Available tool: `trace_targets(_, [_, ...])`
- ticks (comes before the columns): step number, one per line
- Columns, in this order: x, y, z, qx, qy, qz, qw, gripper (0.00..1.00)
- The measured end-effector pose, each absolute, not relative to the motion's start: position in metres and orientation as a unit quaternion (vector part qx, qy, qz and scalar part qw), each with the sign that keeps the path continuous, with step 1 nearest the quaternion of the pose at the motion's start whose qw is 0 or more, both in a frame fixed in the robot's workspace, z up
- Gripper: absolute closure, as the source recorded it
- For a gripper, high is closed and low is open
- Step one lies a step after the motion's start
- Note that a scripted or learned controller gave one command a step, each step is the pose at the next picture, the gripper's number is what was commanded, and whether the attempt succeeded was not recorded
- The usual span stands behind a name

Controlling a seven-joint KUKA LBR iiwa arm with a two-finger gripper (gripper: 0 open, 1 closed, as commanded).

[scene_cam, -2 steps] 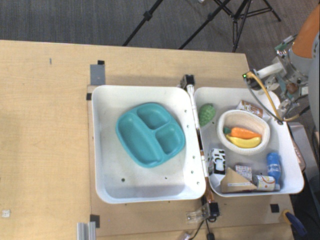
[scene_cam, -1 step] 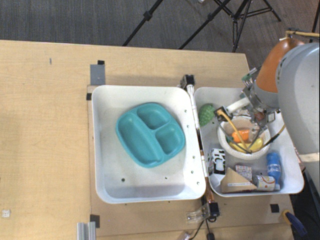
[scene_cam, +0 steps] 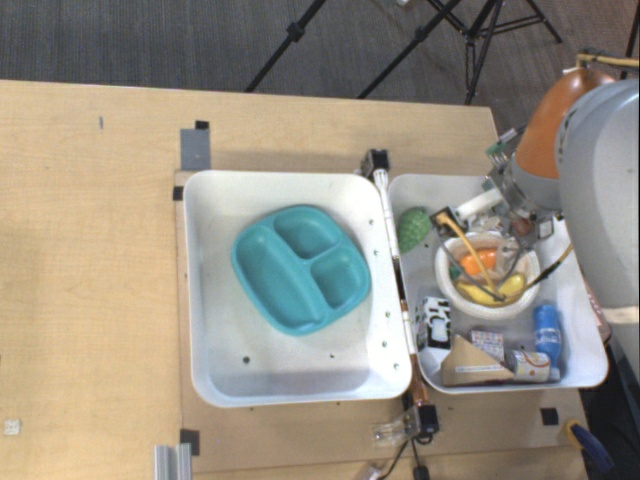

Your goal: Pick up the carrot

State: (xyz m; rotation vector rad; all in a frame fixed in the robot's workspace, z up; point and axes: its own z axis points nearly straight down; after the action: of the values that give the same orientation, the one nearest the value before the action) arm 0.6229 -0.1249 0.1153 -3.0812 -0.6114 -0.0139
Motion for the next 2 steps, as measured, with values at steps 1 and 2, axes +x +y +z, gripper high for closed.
trace_targets(1, [0.5801, -0.0622, 0.2127, -0.989, -0.147, -0.0013, 0.0, 1.0])
trace_targets(2, [0.5804, -0.0628, 0.2137, -0.989, -0.146, -0.002, 0.0, 0.0])
